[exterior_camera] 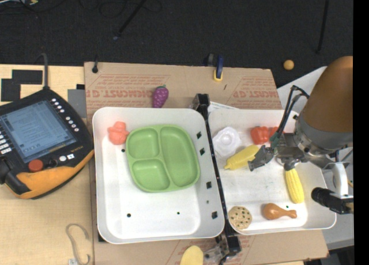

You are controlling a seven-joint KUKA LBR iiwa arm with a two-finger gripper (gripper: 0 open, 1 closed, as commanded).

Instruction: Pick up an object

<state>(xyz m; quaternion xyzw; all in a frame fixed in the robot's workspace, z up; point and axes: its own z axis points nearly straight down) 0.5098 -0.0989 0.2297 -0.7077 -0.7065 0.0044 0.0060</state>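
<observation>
My gripper (261,159) hangs low over the right bin (262,192), reaching in from the right. It sits right at the right end of a yellow banana (241,157); whether it touches the banana is unclear. Close by in the same bin are a white lumpy object (226,140), a red-orange toy (262,134) partly behind the gripper, a corn cob (294,185), a brown drumstick (278,211) and a chocolate-chip cookie (240,218).
The left bin (115,212) holds a green divided plate (161,158) and a pink-orange toy (117,133). Purple grapes (159,95) lie on the cardboard behind, a yellow lemon (192,255) in front. A teach pendant (40,137) rests at far left.
</observation>
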